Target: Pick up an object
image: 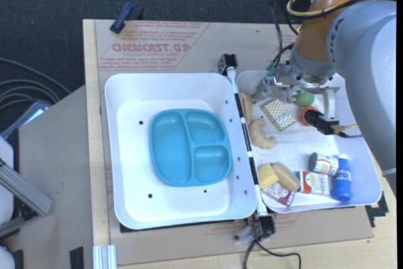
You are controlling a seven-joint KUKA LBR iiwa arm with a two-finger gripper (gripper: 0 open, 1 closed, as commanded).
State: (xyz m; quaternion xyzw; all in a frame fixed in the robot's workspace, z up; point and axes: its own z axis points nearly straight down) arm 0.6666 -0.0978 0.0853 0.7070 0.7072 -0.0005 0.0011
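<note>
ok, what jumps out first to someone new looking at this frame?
The blue divided plate lying alone in the left bin draws the eye first. Next, the grey arm with its orange band reaching over the right bin's far end, above a clutter of small items, including a croissant and a blue bottle.

Left bin (126,154): white, holds a light blue divided plate (190,147). Right bin (362,189): white. Contents by colour: tan croissant (262,134); cream packet with a fine dotted pattern (278,114); green ball (305,98); orange-red piece (310,115); blue bottle with white cap (342,179); yellow block (268,174). Arm (365,47): grey, orange band. Table (151,47): tan board, red lettering.
</note>
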